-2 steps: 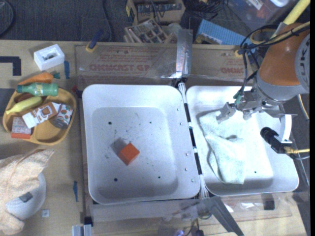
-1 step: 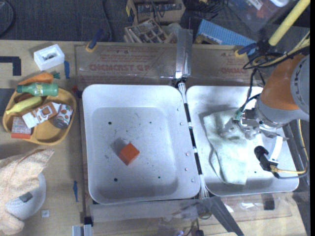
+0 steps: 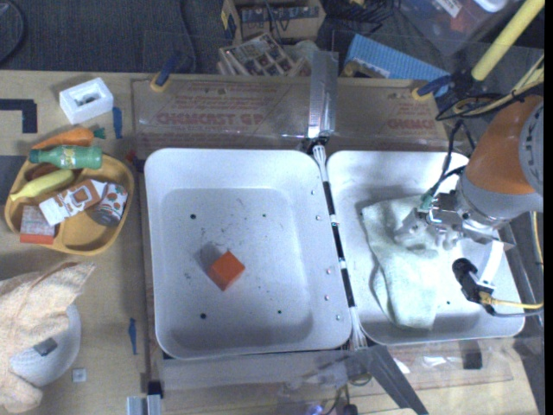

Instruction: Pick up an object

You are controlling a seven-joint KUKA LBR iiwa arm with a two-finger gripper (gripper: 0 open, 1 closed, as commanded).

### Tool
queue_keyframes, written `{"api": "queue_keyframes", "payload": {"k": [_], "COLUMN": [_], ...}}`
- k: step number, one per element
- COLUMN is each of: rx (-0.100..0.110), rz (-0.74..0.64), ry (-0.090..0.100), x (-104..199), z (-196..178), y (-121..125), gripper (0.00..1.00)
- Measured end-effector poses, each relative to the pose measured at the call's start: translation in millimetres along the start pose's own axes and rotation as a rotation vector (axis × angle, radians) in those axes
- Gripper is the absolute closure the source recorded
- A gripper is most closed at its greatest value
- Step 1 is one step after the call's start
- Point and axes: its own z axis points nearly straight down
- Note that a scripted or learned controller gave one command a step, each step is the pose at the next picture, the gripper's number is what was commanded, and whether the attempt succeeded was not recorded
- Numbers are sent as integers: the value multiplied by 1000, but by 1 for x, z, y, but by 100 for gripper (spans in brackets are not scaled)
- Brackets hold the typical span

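1. Wooden bench (image 3: 104, 318) carries two shallow white plastic bins side by side, with a yellow bowl of toy food (image 3: 67, 204) left of the left bin (image 3: 233, 171)
2. Small orange cube (image 3: 228, 269) lies on the left bin's floor, slightly left of centre, touching nothing else
3. Crumpled white cloth (image 3: 399, 262) lies in the right bin (image 3: 346, 171), just right of the left bin
4. Grey arm's two-finger gripper (image 3: 429, 226) sits low over the cloth's upper right part; its state cannot be told

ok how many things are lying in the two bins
2: an orange block in the left bin, a white cloth in the right bin. The cloth could hide more.
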Motion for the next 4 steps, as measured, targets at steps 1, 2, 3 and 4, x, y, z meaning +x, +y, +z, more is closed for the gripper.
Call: {"api": "queue_keyframes", "payload": {"k": [1,2,3,4], "rx": [-11,-15,-2,-10], "rz": [-259,-293,-257,-299], "ry": [-3,-1,-1,-2], "x": [7,76,35,51], "z": [9,9,-52,10], "y": [44,63,55,46], "gripper": [0,0,0,0]}}
